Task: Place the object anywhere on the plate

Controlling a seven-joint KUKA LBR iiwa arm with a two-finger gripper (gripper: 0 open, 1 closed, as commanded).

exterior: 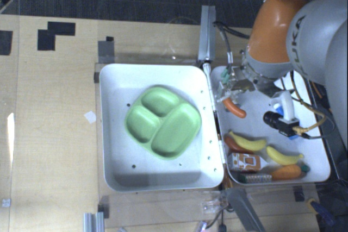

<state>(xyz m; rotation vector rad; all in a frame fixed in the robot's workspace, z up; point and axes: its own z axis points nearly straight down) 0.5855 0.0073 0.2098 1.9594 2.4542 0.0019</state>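
Orange hot dog [235, 108] lying in right bin [321, 168], just below gripper [228, 89]. Cannot tell gripper's opening, blurred and half hidden under arm [304, 30]. Green three-part plate [163, 122] well apart in left bin [117, 171]. Bananas [261, 145] nearby, partly overlapped.

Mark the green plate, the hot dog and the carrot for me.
green plate [163, 121], camera view, centre ridge.
hot dog [235, 109], camera view, middle of sausage.
carrot [286, 172], camera view, orange body.
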